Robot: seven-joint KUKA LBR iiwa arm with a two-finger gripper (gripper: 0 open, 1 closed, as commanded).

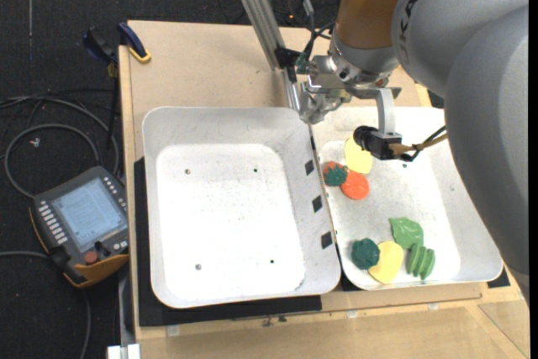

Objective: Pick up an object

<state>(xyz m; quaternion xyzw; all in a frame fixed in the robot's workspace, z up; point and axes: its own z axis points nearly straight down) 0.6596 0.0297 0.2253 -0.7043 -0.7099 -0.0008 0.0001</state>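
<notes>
Orange ball [356,187] is lying in the upper left part of the bin on the view's right [471,252]. It is touching a small teal piece [334,174] on its left and sitting just below a yellow piece [357,157]. Well apart from these, near the bin's lower edge, four more items are clustering: a dark green lump [365,252], a second yellow piece [387,262], a light green piece [406,231] and a green ridged piece [421,262].

The gripper [313,109] is hanging over the top rim where the two bins are meeting, up and to the left of the ball and not touching any item. Whether it is open or closed cannot be told.

The left bin [160,181] is lying alongside. A slanted metal strut [252,4] is crossing just behind the gripper. A handheld controller [80,219] is resting off the bench on the left.
</notes>
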